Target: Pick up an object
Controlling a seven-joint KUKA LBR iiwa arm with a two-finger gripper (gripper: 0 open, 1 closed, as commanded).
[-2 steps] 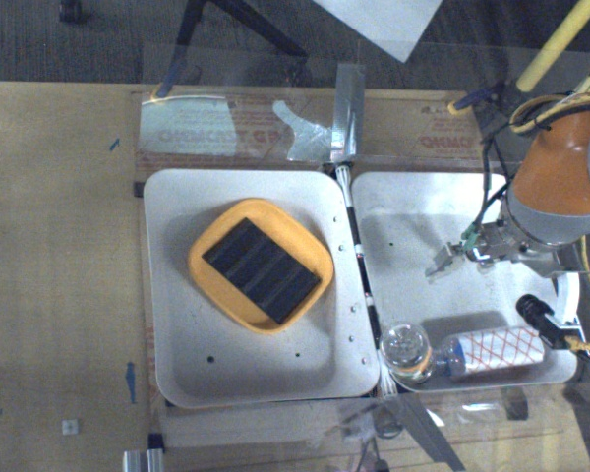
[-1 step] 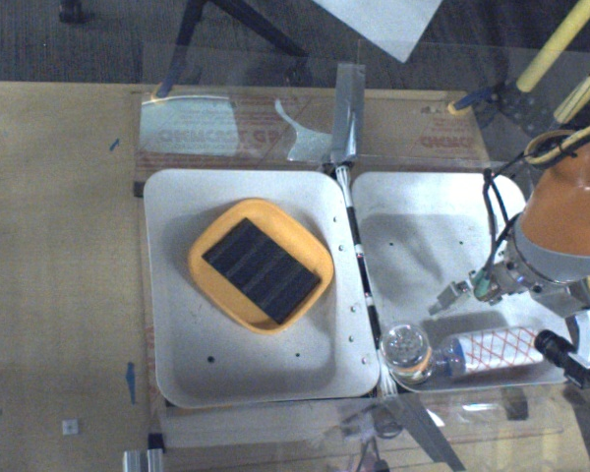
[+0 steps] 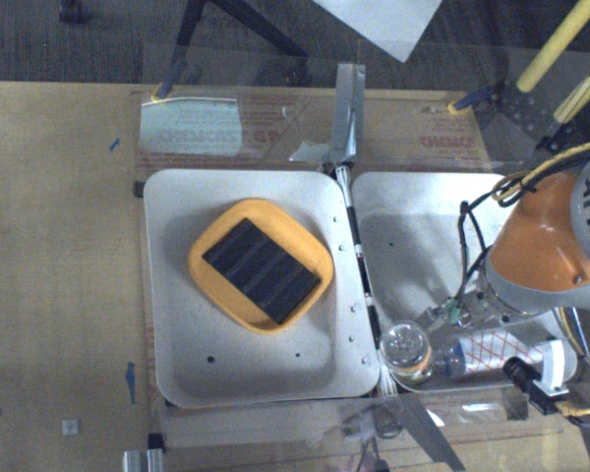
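Note:
A yellow pad with a black ribbed top (image 3: 261, 265) lies tilted in the middle of the left bin (image 3: 172, 357). In the right bin (image 3: 413, 209), a clear bottle (image 3: 405, 348) stands in the front left corner. Beside it lies a tube with a red crosshatch print (image 3: 494, 350) and a white end cap, along the front wall. My arm's orange band (image 3: 541, 244) hangs over the right bin's right half. The gripper (image 3: 450, 315) is low, just above and right of the clear bottle, mostly hidden under the wrist.
A metal divider (image 3: 354, 234) separates the two bins. Black cables (image 3: 469, 234) loop off the arm over the right bin. The bench top is brown board to the left. A chair base and a yellow pole stand on the floor behind.

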